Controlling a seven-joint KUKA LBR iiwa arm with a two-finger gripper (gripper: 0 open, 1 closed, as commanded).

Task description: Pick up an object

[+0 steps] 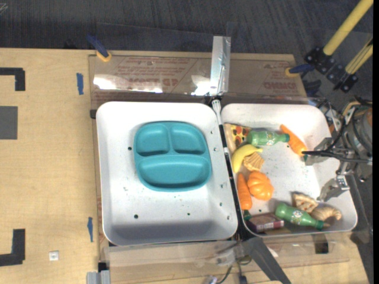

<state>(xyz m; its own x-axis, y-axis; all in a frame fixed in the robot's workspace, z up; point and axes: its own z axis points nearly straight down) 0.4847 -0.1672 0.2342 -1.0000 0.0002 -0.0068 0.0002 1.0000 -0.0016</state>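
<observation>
- Over at the right edge of the frame, the gripper sits above the right bin's outer rim; whether its fingers are apart or together cannot be told.
- Nothing is visibly between the fingers.
- Lower right of that bin: a green bottle lies on its side, with a tan toy just beside it.
- Along the bin's left wall lie a banana, an orange pumpkin and a carrot.
- Toward its top lie a second green bottle and an orange carrot.
- Centre frame, the left bin holds a teal divided plate.
</observation>
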